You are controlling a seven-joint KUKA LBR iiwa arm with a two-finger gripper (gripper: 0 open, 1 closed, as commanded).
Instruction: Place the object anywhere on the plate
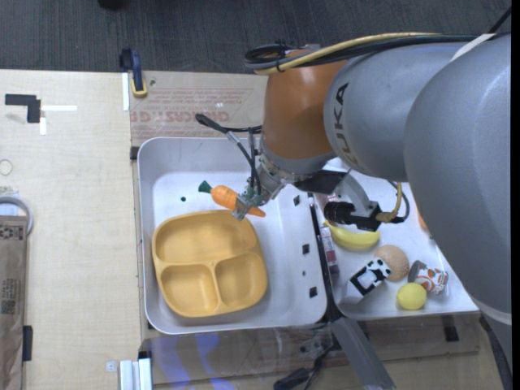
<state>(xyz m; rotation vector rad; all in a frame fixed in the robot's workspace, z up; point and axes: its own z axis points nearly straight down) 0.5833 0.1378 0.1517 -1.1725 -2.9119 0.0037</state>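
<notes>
We see the gripper (246, 204) pinching the carrot (231, 198) just above the yellow plate's (210, 262) far rim. Both sit in the left bin (286, 242).

An orange toy carrot (230, 197) with a green top is seen just above a yellow three-compartment plate (210, 263), lying slantwise.

Plate (210, 265): yellow plastic, smooth, slight sheen. Carrot (231, 198): orange plastic toy, glossy. Bins (150, 218): white plastic, smooth, semi-gloss. Arm (406, 112): grey painted shell, satin, w/ glossy orange band. Bench (65, 218): pale wood, matt. Banana (354, 237), ball (411, 296): smooth yellow plastic.
</notes>
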